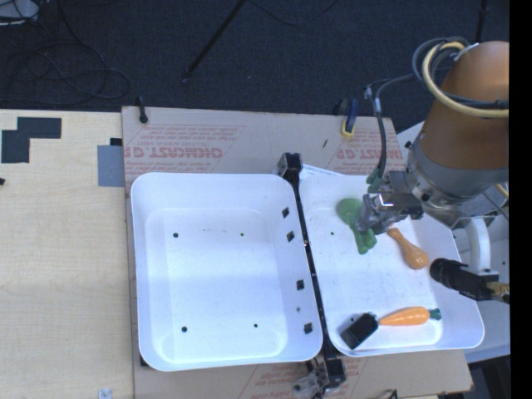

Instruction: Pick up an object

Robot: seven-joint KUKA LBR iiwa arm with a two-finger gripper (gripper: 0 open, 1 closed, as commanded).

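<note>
Green toy (356, 223) lies in the right bin (465, 331), close to the divider, and my tool (371, 212) sits right at it, low over its upper end. I cannot tell whether it has anything gripped. I judge this the grasp step; next I need a straight lift to test it. An orange carrot (405, 316) and a black block (359, 331) lie nearer the front edge.

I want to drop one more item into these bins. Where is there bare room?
The left white bin is bare floor from wall to wall. In the right white bin, the strip beside the black divider is free. It is crowded around the tool: green toy, orange wooden piece, orange carrot, black block.
</note>
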